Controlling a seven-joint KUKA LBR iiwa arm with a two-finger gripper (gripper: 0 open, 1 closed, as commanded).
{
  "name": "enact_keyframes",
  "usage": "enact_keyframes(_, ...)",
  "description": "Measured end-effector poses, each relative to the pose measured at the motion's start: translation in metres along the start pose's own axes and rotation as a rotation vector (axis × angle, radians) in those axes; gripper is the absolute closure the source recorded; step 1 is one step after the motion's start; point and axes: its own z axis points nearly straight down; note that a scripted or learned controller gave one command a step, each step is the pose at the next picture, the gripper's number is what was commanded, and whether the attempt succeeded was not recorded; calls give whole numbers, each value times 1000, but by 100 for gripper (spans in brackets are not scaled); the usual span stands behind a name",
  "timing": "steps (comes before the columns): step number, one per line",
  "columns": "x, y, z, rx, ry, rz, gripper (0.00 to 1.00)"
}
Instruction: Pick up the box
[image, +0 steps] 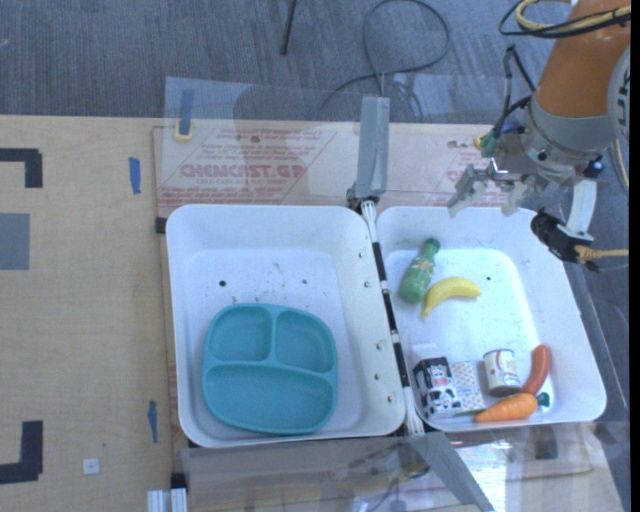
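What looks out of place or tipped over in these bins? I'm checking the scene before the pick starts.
Nothing is spilled or visibly damaged. In the right bin the green bottle lies on its side beside the banana, and the box lies near the front wall. Dark specks dot the left bin behind the teal tray.

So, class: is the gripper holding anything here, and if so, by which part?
Nothing is held. The gripper hangs open above the right bin's far edge; the box lies untouched near the front.
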Motion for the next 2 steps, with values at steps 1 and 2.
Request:
enact_keyframes(1,29,15,72,0,0,5,0)
enact_keyframes(2,-22,16,162,-4,0,2,0)
